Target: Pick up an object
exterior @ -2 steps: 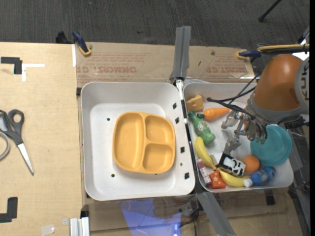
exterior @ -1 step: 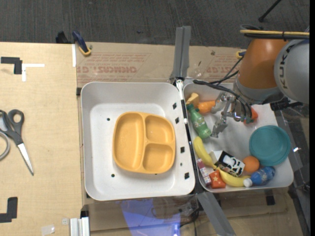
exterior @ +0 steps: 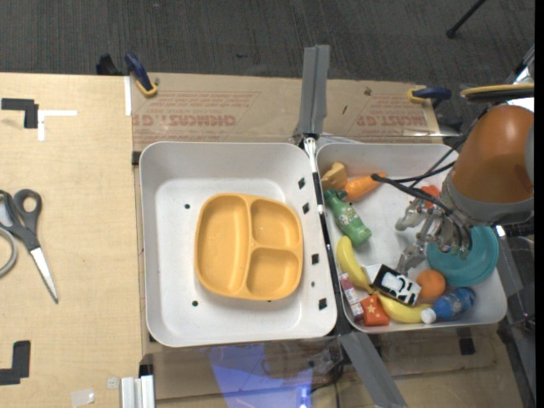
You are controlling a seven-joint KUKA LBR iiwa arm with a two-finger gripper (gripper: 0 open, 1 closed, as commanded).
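Nearby, yellow curved banana (exterior: 367,286) beneath black-white block (exterior: 397,285).

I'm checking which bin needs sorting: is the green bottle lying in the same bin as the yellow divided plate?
No, the green bottle lies in the right bin, while the yellow divided plate sits in the left bin.

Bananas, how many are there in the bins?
1 banana, lying in the right bin along its left and front side, partly under a black-and-white thing. More could hide under the arm.
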